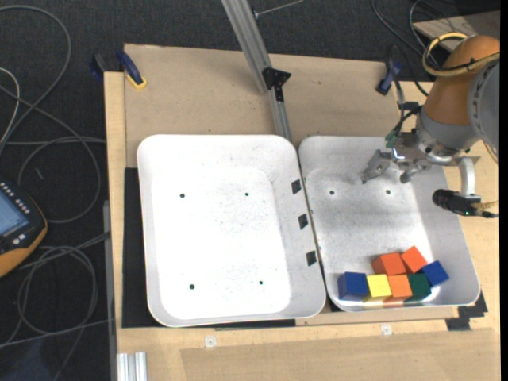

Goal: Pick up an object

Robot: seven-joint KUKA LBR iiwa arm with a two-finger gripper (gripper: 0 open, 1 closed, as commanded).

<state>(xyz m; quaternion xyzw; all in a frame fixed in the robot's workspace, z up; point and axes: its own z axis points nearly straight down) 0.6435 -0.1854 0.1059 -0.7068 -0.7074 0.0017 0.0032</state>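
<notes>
Grey arm (484, 109) with orange band, black cables, and metallic end effector (389, 167).

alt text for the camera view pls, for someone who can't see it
The gripper hovers open over the far end of the right bin, holding nothing; a cluster of coloured blocks sits in that bin's near right corner. The left bin lies beside it.
</notes>
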